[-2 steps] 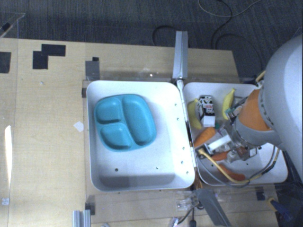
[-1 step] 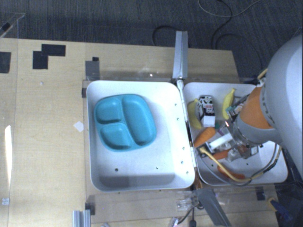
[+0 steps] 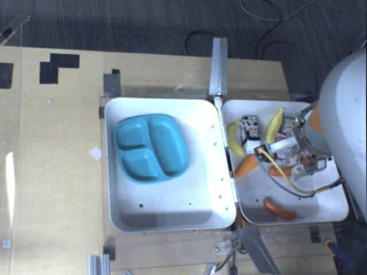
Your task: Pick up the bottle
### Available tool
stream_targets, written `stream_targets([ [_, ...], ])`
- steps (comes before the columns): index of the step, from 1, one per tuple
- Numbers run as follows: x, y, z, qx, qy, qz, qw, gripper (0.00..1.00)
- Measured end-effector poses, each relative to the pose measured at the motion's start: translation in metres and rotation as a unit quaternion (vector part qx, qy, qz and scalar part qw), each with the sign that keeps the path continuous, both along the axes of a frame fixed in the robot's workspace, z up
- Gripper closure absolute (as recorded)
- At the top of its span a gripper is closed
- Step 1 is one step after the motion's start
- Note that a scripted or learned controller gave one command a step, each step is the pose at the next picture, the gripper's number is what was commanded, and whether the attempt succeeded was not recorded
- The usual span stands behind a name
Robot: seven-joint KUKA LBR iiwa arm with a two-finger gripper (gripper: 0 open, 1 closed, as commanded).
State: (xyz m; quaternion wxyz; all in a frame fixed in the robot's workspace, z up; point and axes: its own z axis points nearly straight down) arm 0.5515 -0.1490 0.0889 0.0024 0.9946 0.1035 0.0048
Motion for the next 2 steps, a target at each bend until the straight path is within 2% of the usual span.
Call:
stream_targets([
  [1, 0.088, -0.023, 0.059, 0.0017, 0.003, 0.002, 1.0000, 1.00],
  [2, 0.022, -0.021, 0.073, 0.0021, 0.004, 0.014, 0.9999, 1.00],
])
